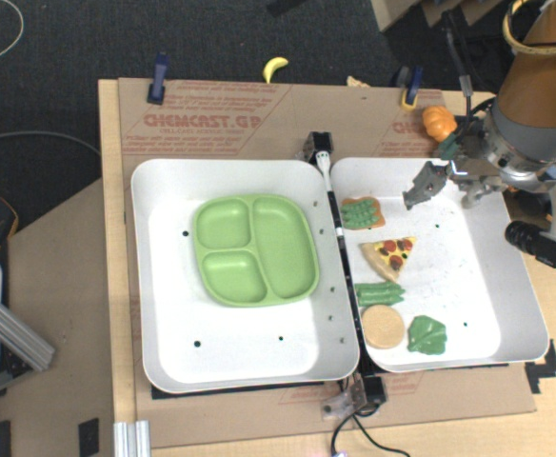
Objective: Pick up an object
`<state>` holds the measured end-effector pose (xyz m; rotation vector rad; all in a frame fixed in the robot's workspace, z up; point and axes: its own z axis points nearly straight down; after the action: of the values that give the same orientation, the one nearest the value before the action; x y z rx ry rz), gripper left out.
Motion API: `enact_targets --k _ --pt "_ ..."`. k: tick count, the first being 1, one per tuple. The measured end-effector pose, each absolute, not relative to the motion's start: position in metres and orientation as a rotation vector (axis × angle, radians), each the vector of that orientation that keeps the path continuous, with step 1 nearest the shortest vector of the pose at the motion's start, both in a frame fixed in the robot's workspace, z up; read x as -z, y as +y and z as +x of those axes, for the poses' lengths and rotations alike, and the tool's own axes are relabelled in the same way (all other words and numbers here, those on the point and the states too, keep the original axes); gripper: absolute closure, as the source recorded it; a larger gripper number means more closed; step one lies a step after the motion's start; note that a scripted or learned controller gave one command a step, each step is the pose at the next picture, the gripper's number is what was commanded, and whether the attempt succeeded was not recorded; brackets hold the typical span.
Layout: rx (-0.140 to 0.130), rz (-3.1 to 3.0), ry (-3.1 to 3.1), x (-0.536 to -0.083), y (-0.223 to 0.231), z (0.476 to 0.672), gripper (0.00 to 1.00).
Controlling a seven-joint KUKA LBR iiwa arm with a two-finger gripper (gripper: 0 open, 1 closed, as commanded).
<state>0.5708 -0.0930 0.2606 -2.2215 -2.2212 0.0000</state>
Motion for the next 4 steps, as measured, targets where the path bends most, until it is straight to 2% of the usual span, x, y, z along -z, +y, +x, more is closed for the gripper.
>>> enact_targets --k 1,2,3,4 --pt "-0.010 -2.214 -2.213 -0.180 -0.072 0.518 0.00" --pt "0.003 -2.226 -2.220 -0.195 -0.073 0.523 1.00" --pt "-0.003 -2.206 -2.224 -0.184 0.012 0.477 1.00" --pt "0.017 -2.222 -2.233 -0.316 0.027 0.481 1.00"
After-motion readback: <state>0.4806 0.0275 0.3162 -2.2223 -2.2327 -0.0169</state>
